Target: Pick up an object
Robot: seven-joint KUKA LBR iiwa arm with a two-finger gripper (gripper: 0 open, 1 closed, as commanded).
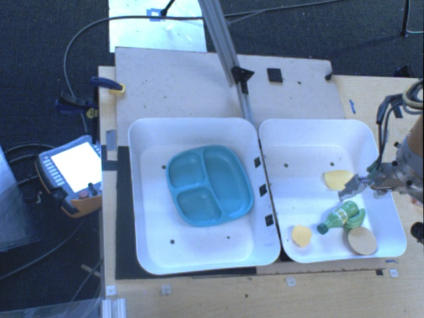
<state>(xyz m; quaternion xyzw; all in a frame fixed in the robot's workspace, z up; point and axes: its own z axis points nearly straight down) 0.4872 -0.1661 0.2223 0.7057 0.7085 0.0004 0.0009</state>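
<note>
The right bin [311,134] holds a pale yellow piece [336,178], a green bottle [342,217] lying on its side, a small yellow piece [301,235] near the front wall and a tan round disc [362,241] at the front right corner. My gripper [354,185] reaches in from the right edge. It hangs low just right of the pale yellow piece and above the green bottle. Nothing is visibly held in it.
A blue divided plate [211,184] lies in the left bin [149,151]. A slanted metal pole [225,42] rises behind the bins. A handheld pendant [69,174] and cables lie off the bench to the left.
</note>
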